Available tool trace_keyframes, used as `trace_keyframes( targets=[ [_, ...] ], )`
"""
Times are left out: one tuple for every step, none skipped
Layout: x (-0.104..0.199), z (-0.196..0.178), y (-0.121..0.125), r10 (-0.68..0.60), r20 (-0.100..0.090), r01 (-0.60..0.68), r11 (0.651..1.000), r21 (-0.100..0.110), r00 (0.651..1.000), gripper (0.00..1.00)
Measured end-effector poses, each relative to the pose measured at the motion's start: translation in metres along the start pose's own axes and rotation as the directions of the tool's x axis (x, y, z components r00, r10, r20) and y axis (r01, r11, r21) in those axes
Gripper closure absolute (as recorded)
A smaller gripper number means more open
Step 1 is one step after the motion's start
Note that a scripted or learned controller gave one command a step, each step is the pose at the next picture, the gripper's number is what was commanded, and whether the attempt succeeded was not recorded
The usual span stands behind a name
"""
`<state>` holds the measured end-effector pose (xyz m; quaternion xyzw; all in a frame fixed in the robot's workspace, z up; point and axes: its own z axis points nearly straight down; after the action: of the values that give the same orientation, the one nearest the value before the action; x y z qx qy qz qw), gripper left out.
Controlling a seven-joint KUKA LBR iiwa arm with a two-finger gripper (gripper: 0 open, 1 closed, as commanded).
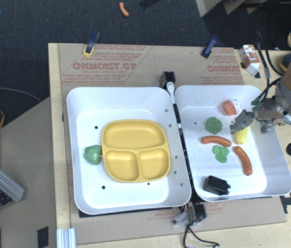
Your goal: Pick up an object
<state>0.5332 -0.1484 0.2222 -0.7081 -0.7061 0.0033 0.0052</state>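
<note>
Reading from the left: red print "CHEMCAST G.P" [104,65] on the brown board [58,112] covering the desk, held down at its far edge by a yellow-tipped clamp [90,44]. Nearer, left bin [78,107] with a green lump [93,154] against the left side of a yellow tray [135,150]; tray split into three compartments, one wide at the far side and two smaller near. No writing legible on either.

Further right, a blue clamp [209,46] and a second red print [223,66], cut off by the right bin [274,185], only "CHEMCAST" readable.

Inside the right bin, left to right: black block [217,185] near the front corner; broccoli [213,124]; below it a sausage [216,141] lying crosswise; a small green piece [220,153] just beneath that; a salmon-coloured piece [230,107] toward the far wall; yellow corn [242,135]; a second sausage [242,160] slanting toward the front.

Claw [249,124] low over the bin just above the corn, reaching in from the right. Cannot tell whether spread apart or together, nor whether touching the corn. Nothing visibly clamped in it.
</note>
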Motion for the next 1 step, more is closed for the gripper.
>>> trace_keyframes(
  targets=[
    [0.0002,-0.0059,0.0025,-0.003,0.002,0.003,1.000,-0.012,1.000,0.00]
  ],
)
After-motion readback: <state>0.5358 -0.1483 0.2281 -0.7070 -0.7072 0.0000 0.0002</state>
